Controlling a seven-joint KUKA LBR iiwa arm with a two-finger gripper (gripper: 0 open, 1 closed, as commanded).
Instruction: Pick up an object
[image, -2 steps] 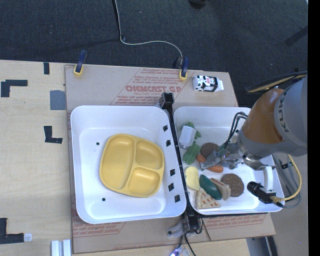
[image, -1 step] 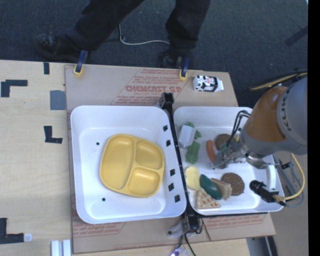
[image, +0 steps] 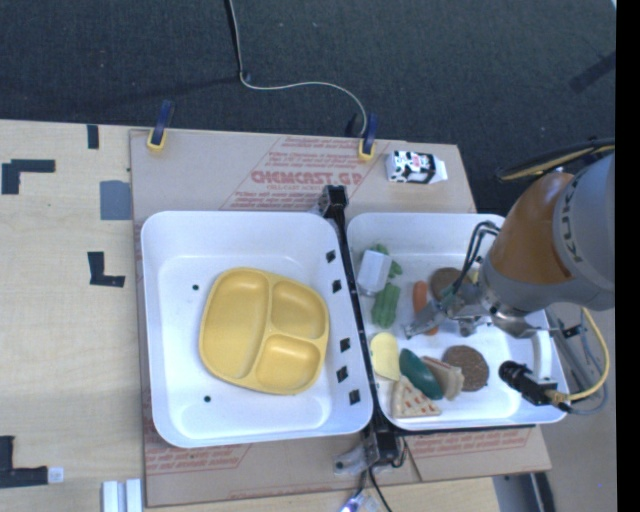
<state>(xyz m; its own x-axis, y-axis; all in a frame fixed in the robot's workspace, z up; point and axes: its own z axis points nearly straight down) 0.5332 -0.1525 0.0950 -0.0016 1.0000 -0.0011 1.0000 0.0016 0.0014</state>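
Arm's gripper (image: 430, 322) low in the right bin (image: 500, 418), fingertips too blurry so can't tell if it's got anything, toy food pile (image: 425, 375) just beside it, orange carrot-ish bit (image: 420, 294) half hidden, yellow tray (image: 265, 330) in left bin (image: 165, 300)

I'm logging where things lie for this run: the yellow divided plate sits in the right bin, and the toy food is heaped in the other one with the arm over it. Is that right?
Not quite. The camera view shows the yellow divided plate in the left bin, not the right one. The rest stands: the toy food is heaped in the other bin, with the arm over it.
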